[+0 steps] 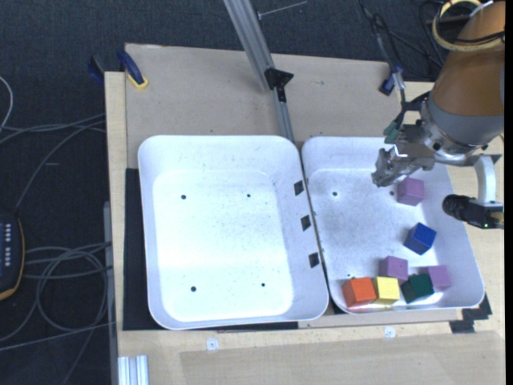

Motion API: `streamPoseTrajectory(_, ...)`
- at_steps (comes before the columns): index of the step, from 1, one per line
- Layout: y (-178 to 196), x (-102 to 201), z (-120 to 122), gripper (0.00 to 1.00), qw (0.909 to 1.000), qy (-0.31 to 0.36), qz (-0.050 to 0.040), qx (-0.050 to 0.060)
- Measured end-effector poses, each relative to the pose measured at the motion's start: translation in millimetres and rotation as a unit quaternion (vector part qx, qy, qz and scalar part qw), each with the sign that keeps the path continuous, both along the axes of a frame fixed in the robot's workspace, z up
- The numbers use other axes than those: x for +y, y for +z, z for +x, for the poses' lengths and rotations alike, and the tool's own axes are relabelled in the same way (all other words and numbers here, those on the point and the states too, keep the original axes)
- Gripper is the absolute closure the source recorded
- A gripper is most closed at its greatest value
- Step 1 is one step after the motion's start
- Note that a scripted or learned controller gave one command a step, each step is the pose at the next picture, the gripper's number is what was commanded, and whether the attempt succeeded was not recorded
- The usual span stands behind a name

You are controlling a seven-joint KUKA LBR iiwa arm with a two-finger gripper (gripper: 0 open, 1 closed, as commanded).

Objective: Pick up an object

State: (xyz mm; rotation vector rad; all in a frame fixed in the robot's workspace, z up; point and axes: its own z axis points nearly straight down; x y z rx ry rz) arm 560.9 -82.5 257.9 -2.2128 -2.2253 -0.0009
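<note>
Pincer (389, 172) over right bin (337, 231), beside purple cube (410, 191); lettering unreadable.

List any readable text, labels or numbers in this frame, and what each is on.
None readable.
Blocks in the right bin: plain faces, no markings, including the orange block and blue block.
Black device at the left edge: a few small light marks, too small to read.
Arm and hand: no legible label or brand.
</note>
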Motion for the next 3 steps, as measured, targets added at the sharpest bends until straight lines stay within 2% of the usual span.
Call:
streamPoseTrajectory(2, -14.7, 101.5, -0.6, 1.0, 1.0, 0.0, 0.0002, 0.0)
streamPoseTrajectory(3, -24.6, 159.1, -10.6, 1.0, 1.0, 0.001, 0.0003, 0.001)
